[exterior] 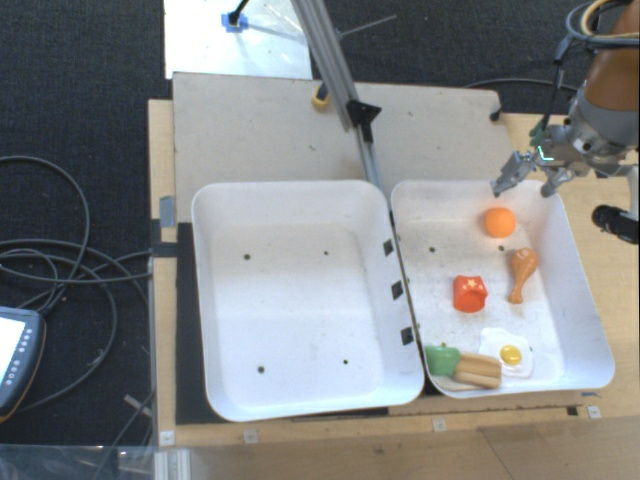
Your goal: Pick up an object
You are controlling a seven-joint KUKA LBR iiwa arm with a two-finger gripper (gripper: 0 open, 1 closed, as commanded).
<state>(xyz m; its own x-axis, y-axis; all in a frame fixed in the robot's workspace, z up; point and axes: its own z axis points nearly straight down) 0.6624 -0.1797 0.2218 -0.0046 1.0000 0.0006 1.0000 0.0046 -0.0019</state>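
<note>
Bread roll (pixel 477 370) lies at the front — spread-fingered gripper (pixel 531 179) hangs empty above orange ball (pixel 500 222)

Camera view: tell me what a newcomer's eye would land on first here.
First, the bright toy food in the right bin: an orange ball near the back, a drumstick and red pepper mid-bin, and a fried egg at the front. Next, the tool, open, hanging above that bin's back edge, close to the ball.
</note>
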